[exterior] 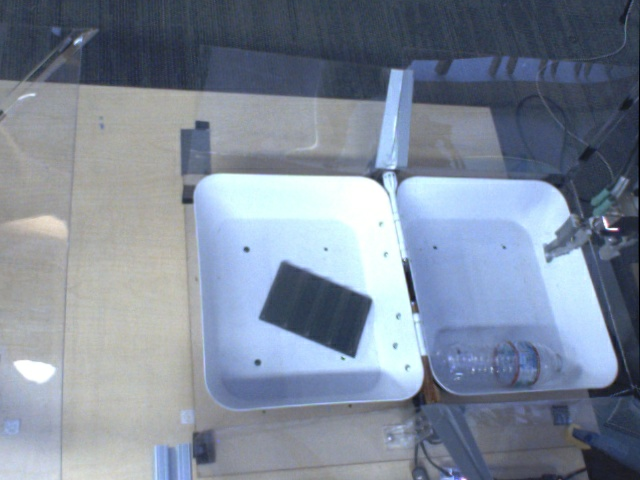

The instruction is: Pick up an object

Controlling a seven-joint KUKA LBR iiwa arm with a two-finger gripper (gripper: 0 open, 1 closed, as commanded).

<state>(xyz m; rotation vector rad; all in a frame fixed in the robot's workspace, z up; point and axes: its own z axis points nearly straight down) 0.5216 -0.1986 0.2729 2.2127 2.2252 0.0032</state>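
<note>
Clear plastic bottle (497,362) is lying sideways in the right bin (480,218), likely light, slippery, prone to rolling; I am favouring a mid-body grasp. My gripper (572,236) is hovering at the bin's right rim, and I cannot tell how wide it stands.

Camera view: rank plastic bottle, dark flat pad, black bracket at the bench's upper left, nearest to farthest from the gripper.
From the gripper, at the right bin's right edge:
1. Plastic bottle, right bin, front.
2. Dark flat pad, left bin, middle.
3. Black bracket, beyond the left bin's far-left corner.
</note>
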